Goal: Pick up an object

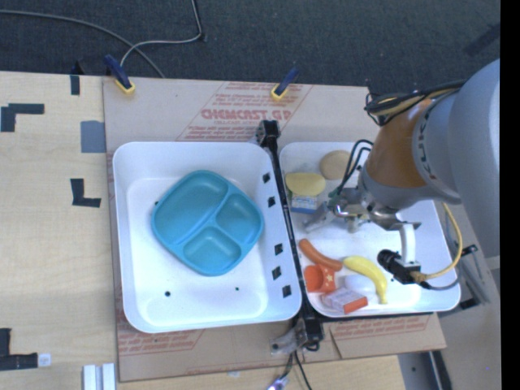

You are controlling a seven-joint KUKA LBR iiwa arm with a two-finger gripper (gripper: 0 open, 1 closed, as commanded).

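My gripper is low over the upper middle of the right bin, reaching in from the right. It stands open, and I see nothing between its fingers. Its left finger is close to a small blue-and-white item. Behind that lie a pale yellow round piece and a tan round piece. Toward the front of the bin are an orange sausage-like piece, a red-orange piece, a yellow banana and a white-and-red packet.
The left bin holds a blue divided plate. A black divider runs between the bins. The arm's grey body and cables cover the right bin's far right corner. A black fitting on a white bracket hangs beside the banana.
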